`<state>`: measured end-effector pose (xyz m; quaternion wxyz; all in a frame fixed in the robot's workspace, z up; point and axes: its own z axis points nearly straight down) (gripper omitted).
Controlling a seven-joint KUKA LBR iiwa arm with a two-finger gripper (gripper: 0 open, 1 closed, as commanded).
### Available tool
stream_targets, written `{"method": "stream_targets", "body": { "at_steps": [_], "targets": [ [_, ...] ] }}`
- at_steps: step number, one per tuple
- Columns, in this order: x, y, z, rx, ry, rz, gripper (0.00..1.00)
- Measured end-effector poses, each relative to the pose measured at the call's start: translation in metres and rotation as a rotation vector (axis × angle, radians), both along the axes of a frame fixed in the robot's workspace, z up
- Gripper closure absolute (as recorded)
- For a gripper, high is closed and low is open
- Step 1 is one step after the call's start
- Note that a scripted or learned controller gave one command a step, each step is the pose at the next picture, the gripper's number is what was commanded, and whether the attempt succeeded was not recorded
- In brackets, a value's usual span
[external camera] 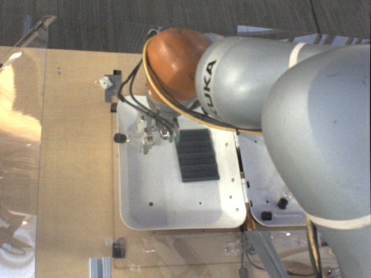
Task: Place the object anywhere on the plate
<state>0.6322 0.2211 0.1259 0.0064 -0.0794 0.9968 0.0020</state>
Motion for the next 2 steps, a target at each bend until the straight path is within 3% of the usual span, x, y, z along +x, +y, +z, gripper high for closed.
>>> {"method": "stream_targets", "body": {
  "at_steps": [1,2],
  "targets": [
    [0.039,0.013,0.002,-0.006,0.001,0.403,1.0],
    [0.038,0.015,0.077,-0.005,-0.003,0.604,1.0]
  ]
}}
